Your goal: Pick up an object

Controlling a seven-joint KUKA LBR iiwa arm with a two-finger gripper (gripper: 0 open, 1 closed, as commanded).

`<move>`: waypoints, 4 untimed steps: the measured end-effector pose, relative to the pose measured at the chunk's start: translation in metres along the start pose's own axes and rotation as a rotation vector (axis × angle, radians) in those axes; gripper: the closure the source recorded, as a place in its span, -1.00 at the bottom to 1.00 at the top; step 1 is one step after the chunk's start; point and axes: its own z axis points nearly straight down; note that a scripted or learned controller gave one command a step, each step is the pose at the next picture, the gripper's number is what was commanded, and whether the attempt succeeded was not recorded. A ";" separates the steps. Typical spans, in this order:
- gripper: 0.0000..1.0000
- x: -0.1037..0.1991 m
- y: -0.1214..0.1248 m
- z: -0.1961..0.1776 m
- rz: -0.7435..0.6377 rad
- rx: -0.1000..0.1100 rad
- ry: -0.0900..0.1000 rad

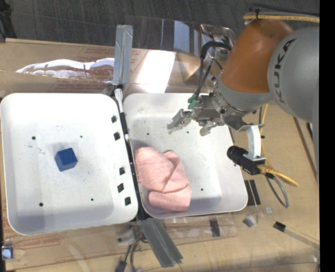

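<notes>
A folded pink cloth (162, 178) lies in the right bin (212, 177), against its front left part. A small blue cube (66, 158) sits in the left bin (20, 152), left of its middle. My gripper (191, 124) hangs over the back half of the right bin, above and behind the cloth. Its two fingers are spread apart with nothing between them. The grey arm with its orange band comes in from the right.
A divider with black clips runs between the two bins (122, 152). Crumpled clear plastic (65, 69) lies on the cardboard behind the left bin. Tape strips (161, 242) lie on the bench in front of the bins.
</notes>
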 end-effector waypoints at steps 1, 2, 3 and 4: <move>-1.00 -0.030 -0.007 0.153 0.049 0.002 0.001; -1.00 -0.003 -0.012 0.174 -0.039 -0.003 0.001; -1.00 -0.025 -0.051 0.145 -0.042 -0.002 0.002; -1.00 -0.011 -0.031 0.174 -0.125 -0.003 0.001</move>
